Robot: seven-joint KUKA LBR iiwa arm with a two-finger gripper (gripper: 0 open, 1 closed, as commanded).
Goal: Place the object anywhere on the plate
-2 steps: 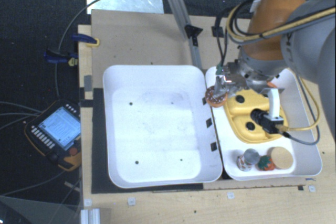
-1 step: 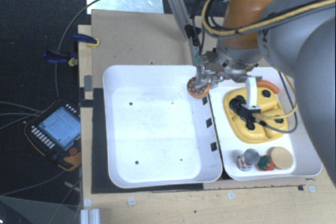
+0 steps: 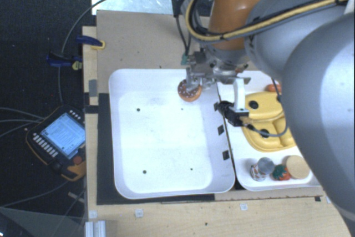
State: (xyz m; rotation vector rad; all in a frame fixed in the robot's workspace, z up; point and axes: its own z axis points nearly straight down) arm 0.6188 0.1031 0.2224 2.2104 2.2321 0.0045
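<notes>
Gripper [image 3: 192,81] low over left bin [image 3: 161,175], small brown round object [image 3: 189,91] just beneath its tip, grip on it impossible to tell, yellow plate [image 3: 272,119] in right bin [image 3: 244,177] beside gripper, toy bits [image 3: 277,168] nearer camera

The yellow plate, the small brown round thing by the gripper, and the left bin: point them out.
yellow plate [image 3: 270,139]: camera view, its front rim.
small brown round thing [image 3: 190,91]: camera view, its middle.
left bin [image 3: 161,136]: camera view, bare floor.

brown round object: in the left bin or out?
In: the brown round object sits at the left bin's top edge, under the gripper.
</notes>
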